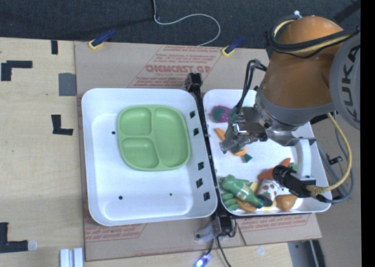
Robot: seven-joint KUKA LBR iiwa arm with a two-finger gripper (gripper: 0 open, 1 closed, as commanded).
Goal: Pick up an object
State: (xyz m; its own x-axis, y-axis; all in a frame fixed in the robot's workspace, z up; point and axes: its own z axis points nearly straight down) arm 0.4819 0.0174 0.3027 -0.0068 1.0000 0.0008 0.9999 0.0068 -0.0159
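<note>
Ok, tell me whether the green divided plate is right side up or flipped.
Right side up: the green plate shows three hollows facing up, lying in the left bin.

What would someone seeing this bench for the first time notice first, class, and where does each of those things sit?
The big arm with its orange band draws the eye, reaching in from the right over the right bin. Next comes the green divided plate, lying flat in the middle of the left bin. Then the heap of small colourful toys at the right bin's near edge, with the gripper hovering above scattered pieces.
</note>
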